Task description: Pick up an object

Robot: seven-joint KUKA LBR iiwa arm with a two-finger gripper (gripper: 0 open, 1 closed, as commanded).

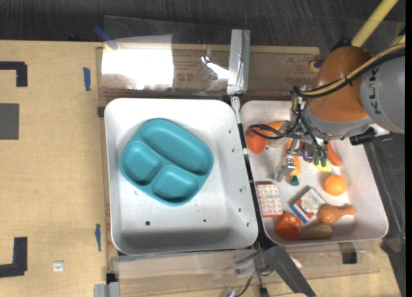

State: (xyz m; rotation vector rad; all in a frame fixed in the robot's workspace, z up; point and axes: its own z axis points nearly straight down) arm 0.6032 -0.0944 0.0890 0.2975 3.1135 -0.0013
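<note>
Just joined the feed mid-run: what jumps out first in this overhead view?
The big teal divided tray lying alone in the left bin grabs the eye first. Next comes the grey arm with its orange band reaching in from the right, its gripper low over the right bin. That bin holds a clutter of small toys, among them an orange ball, a red tomato-like piece and a small printed box.

Glossy teal plastic tray [167,159] — smooth white bin [193,225] — matt cardboard bench [51,160].
</note>
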